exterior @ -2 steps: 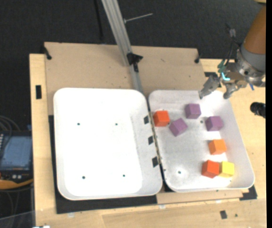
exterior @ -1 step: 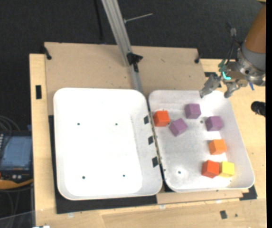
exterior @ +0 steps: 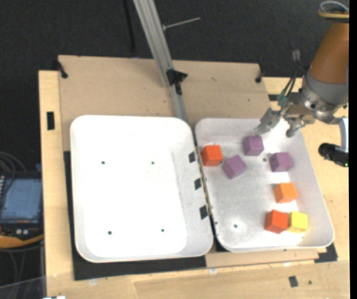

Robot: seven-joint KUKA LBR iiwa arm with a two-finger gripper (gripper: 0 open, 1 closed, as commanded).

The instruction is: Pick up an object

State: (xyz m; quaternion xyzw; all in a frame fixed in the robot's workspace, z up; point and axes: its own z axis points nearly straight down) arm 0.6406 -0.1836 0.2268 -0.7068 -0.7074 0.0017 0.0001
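Note:
The right bin [exterior: 228,229] holds several small blocks: three purple ones [exterior: 253,145] [exterior: 233,166] [exterior: 281,161], an orange one [exterior: 212,155] by the left wall, another orange one [exterior: 285,192], a red-orange one [exterior: 277,221] and a yellow one [exterior: 299,221]. My gripper [exterior: 280,124] hangs over the bin's far right corner, its two fingers spread open with nothing between them. It sits just beyond and to the right of the nearest purple block.
The left bin [exterior: 134,185] lies beside the right one. A slanted metal rail [exterior: 159,45] runs from the top down to the bins' join. A handheld pendant [exterior: 13,207] with cables lies off the bench at the left.

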